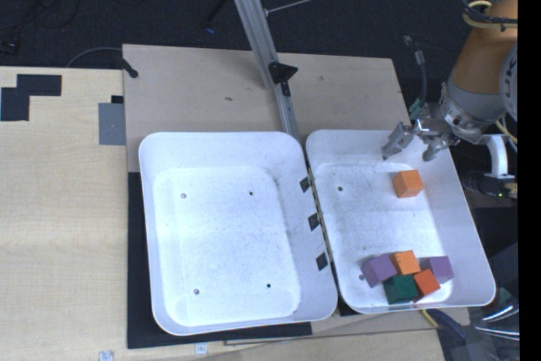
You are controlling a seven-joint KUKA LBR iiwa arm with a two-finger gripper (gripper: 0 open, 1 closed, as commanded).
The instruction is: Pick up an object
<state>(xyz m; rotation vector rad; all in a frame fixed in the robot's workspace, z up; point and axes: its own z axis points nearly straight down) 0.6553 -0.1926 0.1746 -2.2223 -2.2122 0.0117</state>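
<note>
End effector (pixel 414 144) hangs with fingers spread and nothing between them, above the far edge of the right bin (pixel 355 266), just beyond a lone orange cube (pixel 407 183).

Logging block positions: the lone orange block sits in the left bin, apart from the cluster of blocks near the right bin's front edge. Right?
Not quite. The camera view shows the lone orange block in the right bin, not the left one. It does sit apart from the cluster near that bin's front edge.
</note>
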